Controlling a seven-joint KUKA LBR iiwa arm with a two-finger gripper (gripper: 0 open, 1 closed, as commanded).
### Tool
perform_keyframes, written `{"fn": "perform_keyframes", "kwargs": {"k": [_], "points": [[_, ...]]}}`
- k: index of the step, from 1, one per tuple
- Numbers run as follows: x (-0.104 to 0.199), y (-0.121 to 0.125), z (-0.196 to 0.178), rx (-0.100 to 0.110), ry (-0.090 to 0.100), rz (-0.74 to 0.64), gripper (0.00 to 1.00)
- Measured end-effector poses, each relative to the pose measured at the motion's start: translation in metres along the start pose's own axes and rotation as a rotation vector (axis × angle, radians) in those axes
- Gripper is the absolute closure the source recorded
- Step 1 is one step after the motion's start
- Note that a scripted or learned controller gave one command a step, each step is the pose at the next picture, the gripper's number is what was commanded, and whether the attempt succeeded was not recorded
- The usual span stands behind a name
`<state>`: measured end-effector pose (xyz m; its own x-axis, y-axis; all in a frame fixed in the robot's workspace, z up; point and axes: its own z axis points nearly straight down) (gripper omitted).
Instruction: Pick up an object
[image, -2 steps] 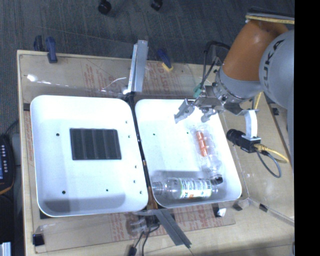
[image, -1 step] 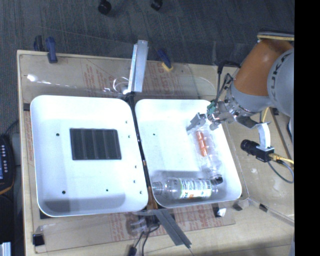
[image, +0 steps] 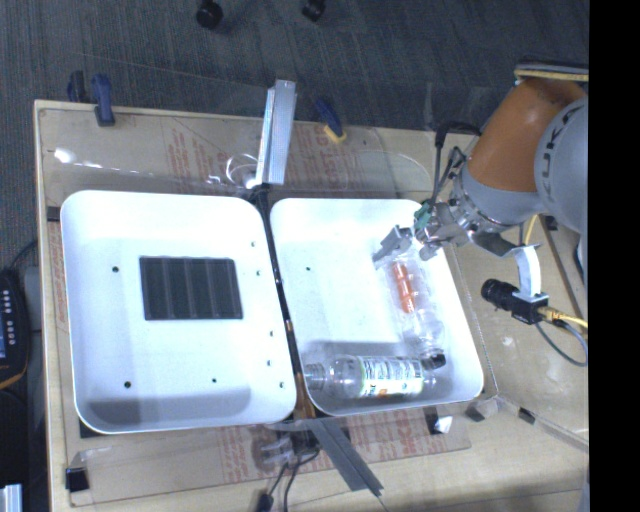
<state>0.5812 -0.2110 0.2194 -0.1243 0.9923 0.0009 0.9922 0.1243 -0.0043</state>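
Clear plastic bottle (image: 372, 376), label unreadable, right bin (image: 330, 300), jaws (image: 400, 243) above.

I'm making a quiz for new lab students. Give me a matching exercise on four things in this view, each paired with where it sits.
Things:
1. dark ribbed panel
2. clear bottle with a label
3. clear bottle with orange contents
4. gripper

Places:
A. lying along the near wall of the right bin
B. over the right bin's far right corner
C. flat in the left bin
D. lying by the right bin's right wall

Pairs: 1-C, 2-A, 3-D, 4-B
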Motion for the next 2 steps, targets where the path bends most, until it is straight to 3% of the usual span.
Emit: {"fn": "perform_keyframes", "kwargs": {"k": [2], "points": [[0.0001, 0.0205, 0.0047, -0.005, -0.004, -0.215, 0.00]]}}
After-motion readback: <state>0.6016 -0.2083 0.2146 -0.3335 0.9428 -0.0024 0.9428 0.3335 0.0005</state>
